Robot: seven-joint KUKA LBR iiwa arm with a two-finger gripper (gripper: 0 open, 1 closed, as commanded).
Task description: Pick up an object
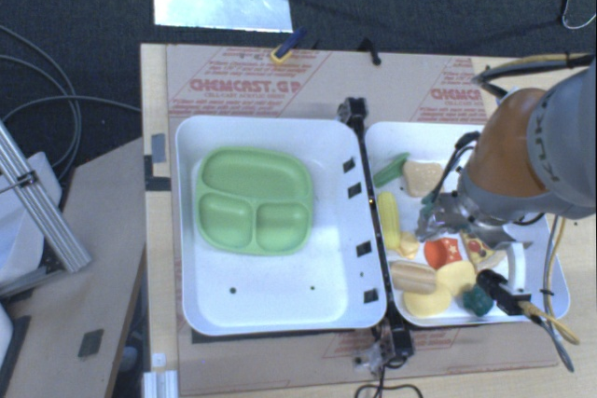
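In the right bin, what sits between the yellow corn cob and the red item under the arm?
In the camera view, a small pale yellow piece lies between the corn cob and the red item, on the right bin floor.

The grey arm [560, 144] reaches in from the right, end effector [438, 221] pointed down and leftward.

Two white bins [270, 294], one green tray [254, 200]

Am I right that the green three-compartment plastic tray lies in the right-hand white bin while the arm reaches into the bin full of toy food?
Not quite: the green three-compartment plastic tray lies in the left-hand white bin, as the camera view shows. The arm does reach into the right-hand white bin holding the toy food.
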